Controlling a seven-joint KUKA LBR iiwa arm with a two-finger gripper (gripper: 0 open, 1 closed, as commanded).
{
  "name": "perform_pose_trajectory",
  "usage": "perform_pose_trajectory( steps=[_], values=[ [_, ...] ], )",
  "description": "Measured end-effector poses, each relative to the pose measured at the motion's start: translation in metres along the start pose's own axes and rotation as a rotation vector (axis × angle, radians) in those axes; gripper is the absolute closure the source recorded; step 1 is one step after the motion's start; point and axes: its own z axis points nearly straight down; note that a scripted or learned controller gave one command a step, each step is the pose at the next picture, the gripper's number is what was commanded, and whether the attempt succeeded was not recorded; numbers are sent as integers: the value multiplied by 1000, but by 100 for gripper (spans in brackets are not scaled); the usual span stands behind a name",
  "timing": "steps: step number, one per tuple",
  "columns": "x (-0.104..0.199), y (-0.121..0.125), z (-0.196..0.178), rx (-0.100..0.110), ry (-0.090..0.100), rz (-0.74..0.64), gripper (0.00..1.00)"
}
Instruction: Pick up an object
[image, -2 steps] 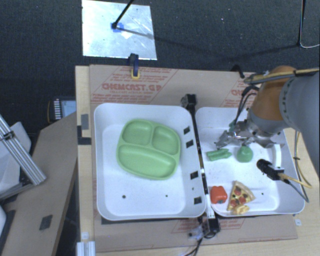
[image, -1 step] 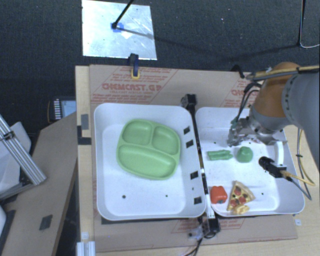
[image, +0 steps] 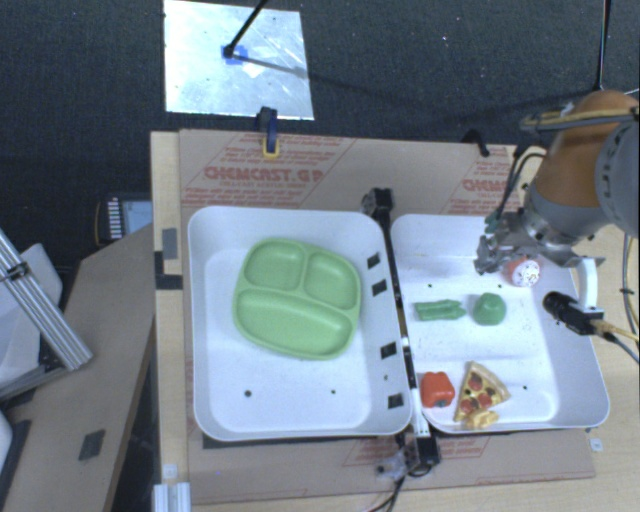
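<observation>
White bins side by side on the bench: the left bin (image: 205, 300) holds a green divided plate (image: 297, 297), nothing else I can make out. The right bin (image: 575, 385) has all the pickable stuff.

Right bin contents:
- green pickle-like piece (image: 438, 310), near the bin's middle, lying roughly level
- green round lump (image: 489, 309), just beside it to the right, not touching as far as I can tell
- red pepper-like piece (image: 436, 388) at the near edge by the divider
- pizza slice toy (image: 481, 392) just right of the red piece, close or touching, can't say which
- small white-and-red item (image: 522, 271) in the far right part of the bin

Arm comes in from the right, orange band visible above the wrist. Gripper (image: 492, 255) sits low over the far part of the right bin, directly beside the white-and-red item. The item looks to be at the gripper's right side rather than between the fingers, but the wrist body hides the tips. Can't tell if the fingers are apart or together from this angle.

Progress call: approach done, grasp not confirmed. Nothing is visibly lifted; every object appears to rest on the bin floor. Likely target is the white-and-red item given the proximity. Left to do: get fingers around it, close, lift clear. Risk: item is small and rounded and could roll off toward the bin wall if the close lands off-centre.
</observation>
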Motion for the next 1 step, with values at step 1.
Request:
perform_pose_trajectory(
  steps=[1],
  values=[
    [-7,1,-63,-2,-1,-1,100]
  ],
)
